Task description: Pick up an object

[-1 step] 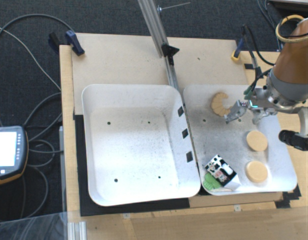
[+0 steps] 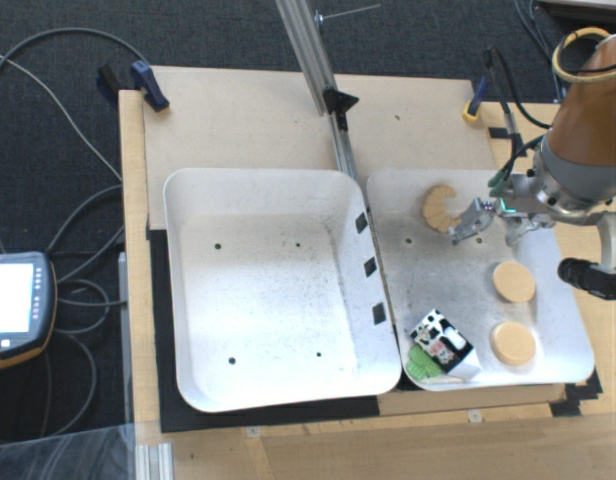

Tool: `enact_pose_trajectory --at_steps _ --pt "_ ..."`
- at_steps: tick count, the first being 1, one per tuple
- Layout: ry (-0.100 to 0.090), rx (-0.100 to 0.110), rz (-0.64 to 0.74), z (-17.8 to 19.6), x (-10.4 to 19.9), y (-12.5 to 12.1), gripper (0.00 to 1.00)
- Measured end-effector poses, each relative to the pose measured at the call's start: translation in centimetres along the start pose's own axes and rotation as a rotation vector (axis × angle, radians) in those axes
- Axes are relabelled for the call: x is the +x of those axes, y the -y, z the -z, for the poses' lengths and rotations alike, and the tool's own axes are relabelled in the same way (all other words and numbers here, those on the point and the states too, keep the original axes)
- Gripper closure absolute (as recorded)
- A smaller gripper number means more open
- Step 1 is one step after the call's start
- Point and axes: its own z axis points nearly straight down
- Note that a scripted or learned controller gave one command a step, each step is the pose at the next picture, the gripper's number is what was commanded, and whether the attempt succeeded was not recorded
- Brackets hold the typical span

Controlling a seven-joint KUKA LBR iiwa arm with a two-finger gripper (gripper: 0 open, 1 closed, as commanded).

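gripper (image 2: 493, 218): over the upper part of the right bin, fingers apart, nothing between them
left finger (image 2: 471, 221): tip just beside the tan half-disc, can't tell if it touches
arm (image 2: 586, 118): comes in from the right edge, orange band above the grey wrist
tan half-disc (image 2: 440, 208): upper area of right bin, left of the gripper, flat side facing right
round disc (image 2: 514, 281): right bin, below the gripper, lying flat, apart from it
second round disc (image 2: 513, 343): nearer the front rim, just below the first, not touching it
printed packet (image 2: 441, 343): front-left corner of right bin, black/white/green print, tilted against the wall
right bin (image 2: 408, 193): white, holds all four objects
left bin (image 2: 258, 288): white, speckled floor, butts against the right bin
bench (image 2: 238, 118): tan board under both bins
blue clamp (image 2: 148, 84): back-left corner of bench
handheld screen (image 2: 13, 303): on the floor, left edge of view, cables around it
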Motion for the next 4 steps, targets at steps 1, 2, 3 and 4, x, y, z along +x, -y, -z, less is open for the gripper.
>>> enact_pose_trajectory --at_steps 1,2,3,4 --pt "-0.001 0.005 -0.001 -4.4 -0.5 0.2 0.0" --pt "-0.002 0.008 -0.001 -10.2 0.2 1.0 0.0" --pt "-0.001 0.005 0.0 -12.8 0.2 1.1 0.0" --pt "-0.001 -0.001 -0.001 -11.5 0.2 1.0 1.0"
